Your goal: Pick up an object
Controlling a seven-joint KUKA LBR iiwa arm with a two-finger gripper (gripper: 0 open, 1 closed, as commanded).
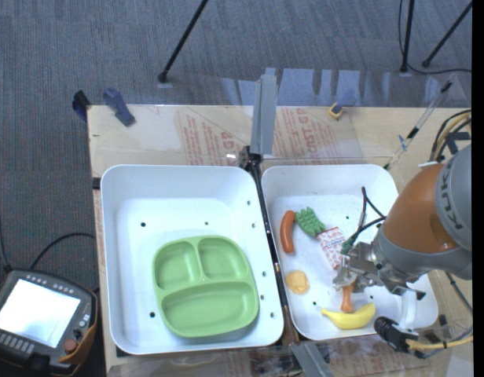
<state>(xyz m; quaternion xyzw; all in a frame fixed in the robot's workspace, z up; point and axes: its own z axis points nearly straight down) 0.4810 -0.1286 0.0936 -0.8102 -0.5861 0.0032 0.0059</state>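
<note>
White right bin (305, 179): tool (350, 277) over an orange piece (348, 298), seemingly touching; finger state unclear

Even, bright overhead light; the white bins (187, 187) glare slightly, soft shadows sit under the green tray (207, 289), and the carpet (69, 38) looks grainy and dim.

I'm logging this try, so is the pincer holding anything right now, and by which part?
Cannot be told. The pincer sits low over a small orange piece beside the banana, but its grip is hidden.
</note>
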